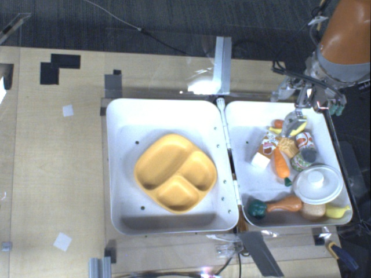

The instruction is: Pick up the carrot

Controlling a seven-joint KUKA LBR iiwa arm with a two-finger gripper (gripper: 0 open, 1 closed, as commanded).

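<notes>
So the arm (343,33) comes in from the top right, and its gripper (294,122) hangs over the back part of the right bin (246,117), right above the pile of toy food. Honestly I can't tell if it's open or closed, the shot is too small and cluttered there, and nothing is clearly clamped in it.

The carrot (280,163) lies in the right bin, roughly in the middle, orange body with the green tip pointing toward the front. It's just in front of the gripper and not lifted, sitting flat on the bin floor. A small white cube (260,160) sits just to its left, and a white bowl turned upside down (316,183) is just to its right, near the green end. Behind the carrot there's a cluster of little cans and a yellow piece (298,128), all jammed together under the gripper.

Along the front of that bin is a wooden-looking thing with a dark green end (275,205).

The left bin (124,126) has a yellow divided plate (175,171) sitting in the middle, three compartments.
</notes>
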